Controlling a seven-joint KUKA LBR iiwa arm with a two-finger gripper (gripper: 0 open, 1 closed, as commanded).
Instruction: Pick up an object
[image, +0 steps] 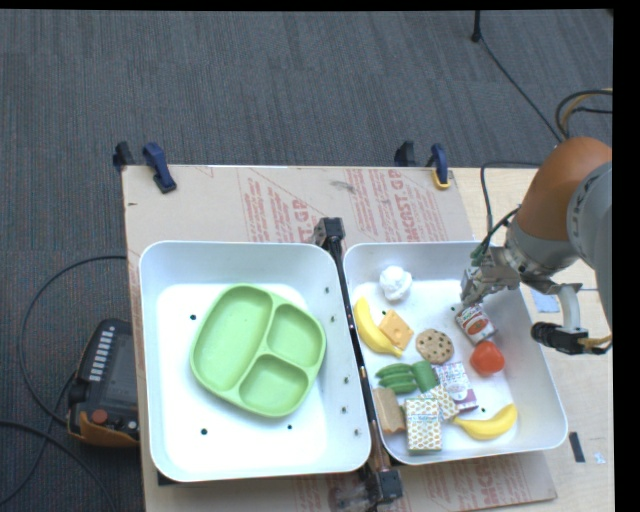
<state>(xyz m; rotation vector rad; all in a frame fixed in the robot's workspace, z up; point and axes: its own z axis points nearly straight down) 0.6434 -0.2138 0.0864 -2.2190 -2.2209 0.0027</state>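
My gripper (480, 287) hangs over the back right part of the right bin (545, 395), below the orange-banded wrist. Just in front of it, and close under its tip, lies a small red-and-white can (473, 323). A red tomato (487, 358) sits just beyond the can toward the bin's front. A cookie (434, 345), a cheese wedge (397, 328), a banana (370, 328) and a white crumpled ball (395, 282) lie to the gripper's left. I cannot see anything held in the gripper.
The right bin's front holds green vegetables (408, 377), small cartons (424, 425), a bread piece (387, 408) and a second banana (488, 422). A green divided plate (258, 348) lies in the left bin (165, 300). Clamps (158, 165) grip the board's back edge.
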